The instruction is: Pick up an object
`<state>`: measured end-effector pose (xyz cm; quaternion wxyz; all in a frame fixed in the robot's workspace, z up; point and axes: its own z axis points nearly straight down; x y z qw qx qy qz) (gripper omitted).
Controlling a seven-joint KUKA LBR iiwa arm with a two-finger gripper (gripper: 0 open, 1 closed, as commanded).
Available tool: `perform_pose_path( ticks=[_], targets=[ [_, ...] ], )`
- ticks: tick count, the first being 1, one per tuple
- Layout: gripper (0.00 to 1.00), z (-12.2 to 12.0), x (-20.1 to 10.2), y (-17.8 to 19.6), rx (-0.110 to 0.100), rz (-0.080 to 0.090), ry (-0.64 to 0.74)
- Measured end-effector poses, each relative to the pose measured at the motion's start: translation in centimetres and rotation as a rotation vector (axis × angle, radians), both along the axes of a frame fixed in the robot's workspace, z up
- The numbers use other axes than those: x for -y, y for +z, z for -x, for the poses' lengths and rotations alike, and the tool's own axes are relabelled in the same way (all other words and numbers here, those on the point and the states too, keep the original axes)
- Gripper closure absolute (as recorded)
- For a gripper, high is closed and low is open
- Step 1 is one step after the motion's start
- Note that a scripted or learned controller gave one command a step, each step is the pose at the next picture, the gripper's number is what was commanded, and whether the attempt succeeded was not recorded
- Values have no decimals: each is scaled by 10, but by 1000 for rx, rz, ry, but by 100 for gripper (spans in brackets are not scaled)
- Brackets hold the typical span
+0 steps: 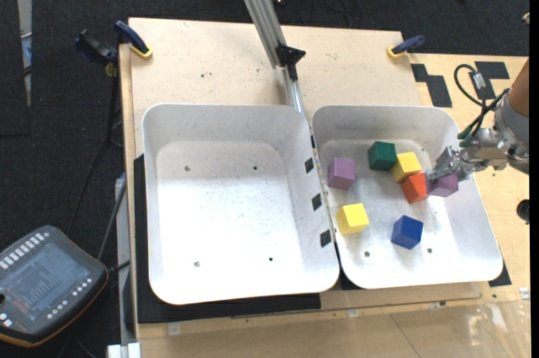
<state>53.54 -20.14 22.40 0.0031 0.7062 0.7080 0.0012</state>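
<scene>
At the right edge of the frame, in the right bin (472, 251), the gripper (444, 176) sat low among the blocks, its fingers apparently closed on a purple cube (444, 185) just beside the orange block (413, 187). Grasp step, by my reading; next, a straight lift clear of neighbours.

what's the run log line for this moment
arm: reaching in from right | claw: low in right bin, at purple block beside orange block | grasp: unconfirmed
</scene>
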Motion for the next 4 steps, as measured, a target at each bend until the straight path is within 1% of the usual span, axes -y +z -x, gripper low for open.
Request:
perform_pose_path(
  ticks=[1, 3, 4],
  targets=[
    [100, -27, -49, -8, -4, -4, 6],
    [100, -63, -153, -19, -5, -4, 6],
    [100, -81, -213, -8, -3, -5, 6]
  ],
)
